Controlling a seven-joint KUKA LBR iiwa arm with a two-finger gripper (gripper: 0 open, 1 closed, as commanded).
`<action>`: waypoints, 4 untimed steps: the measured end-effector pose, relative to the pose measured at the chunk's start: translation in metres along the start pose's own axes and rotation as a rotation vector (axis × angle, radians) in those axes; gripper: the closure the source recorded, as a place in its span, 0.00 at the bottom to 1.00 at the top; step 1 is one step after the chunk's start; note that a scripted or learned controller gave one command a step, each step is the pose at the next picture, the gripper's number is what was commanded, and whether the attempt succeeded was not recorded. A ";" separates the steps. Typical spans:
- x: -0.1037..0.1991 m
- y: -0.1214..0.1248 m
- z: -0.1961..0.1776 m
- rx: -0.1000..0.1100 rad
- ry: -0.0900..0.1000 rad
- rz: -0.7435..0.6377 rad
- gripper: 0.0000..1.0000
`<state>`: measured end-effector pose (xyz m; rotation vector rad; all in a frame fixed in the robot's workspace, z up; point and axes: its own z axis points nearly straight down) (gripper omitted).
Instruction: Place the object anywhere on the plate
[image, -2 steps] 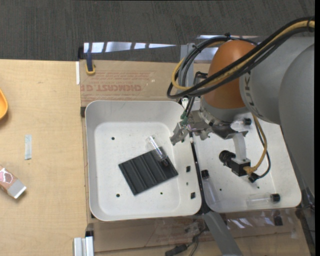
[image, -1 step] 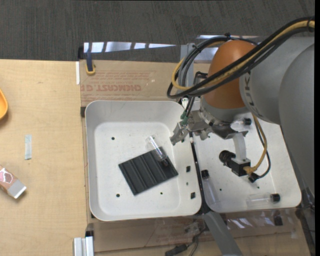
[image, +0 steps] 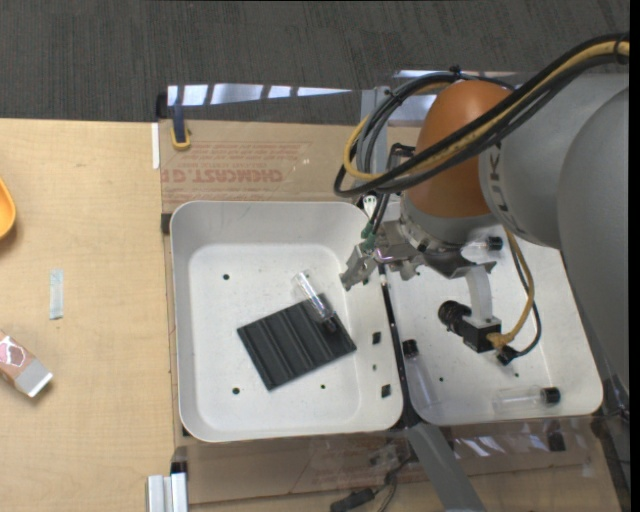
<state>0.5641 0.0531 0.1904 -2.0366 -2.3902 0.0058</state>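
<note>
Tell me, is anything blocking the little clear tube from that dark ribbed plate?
Nothing visible does. The clear tube lies in the left bin, at the dark ribbed plate's upper corner, seemingly already overlapping it.

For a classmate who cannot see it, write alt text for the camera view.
A dark ribbed plate lies in the left white bin, with a clear tube resting across its upper corner. The grey-and-orange arm hangs over the bins' shared edge.

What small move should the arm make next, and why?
Probably a short shift toward the left bin, then down. The gripper hangs over that bin's right rim, while the clear tube lies with one end on the dark ribbed plate.
</note>
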 end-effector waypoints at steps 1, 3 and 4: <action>0.000 0.000 0.000 0.000 0.000 0.000 0.00; 0.000 0.000 0.000 0.000 0.000 0.000 0.00; 0.000 0.000 0.000 0.000 0.000 0.000 0.00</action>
